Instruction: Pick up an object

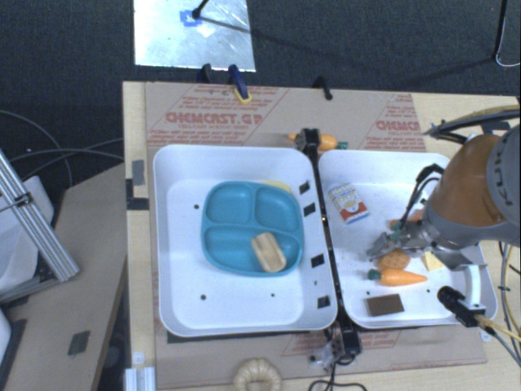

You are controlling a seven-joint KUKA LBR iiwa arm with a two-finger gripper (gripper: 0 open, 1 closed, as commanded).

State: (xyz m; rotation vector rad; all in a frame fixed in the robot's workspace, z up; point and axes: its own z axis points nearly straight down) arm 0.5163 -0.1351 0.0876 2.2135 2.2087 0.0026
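Grey gripper [389, 245] sits low in the right bin [370, 165], its opening too blurred to tell, with a bun [394, 261] just below it and a carrot [401, 278] beyond.

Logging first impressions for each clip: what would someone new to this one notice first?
Most likely the blue divided plate in the left bin, with a tan bread-like piece in its lower right compartment. Next, the grey arm with its orange band reaching into the right bin, its gripper low over a small cluster: a round tan item and a carrot just below it.
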